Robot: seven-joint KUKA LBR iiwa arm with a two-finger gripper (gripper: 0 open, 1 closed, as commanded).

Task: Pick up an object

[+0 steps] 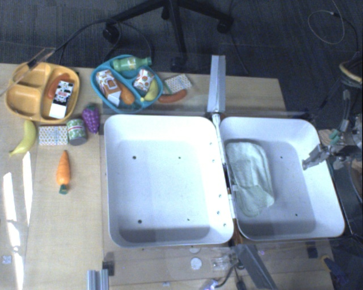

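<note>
A: Gripper point(315, 158) sits at the right bin's point(323, 226) far right rim; whether its fingers are open or shut cannot be told, and nothing is seen in them.

B: Surface?

A: Tan bench point(51, 226), dark carpet beyond, chair base point(170, 14) at top.

B: Contents?

A: White cloth point(249, 177) lies against the right bin's left wall. Yellow tray point(20, 96) and blue tray point(102, 90) hold toy food.

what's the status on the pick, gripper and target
Gripper at right bin's right rim, holding nothing. Pale towel lying crumpled on that bin's left side, untouched. Path between clear.
</note>
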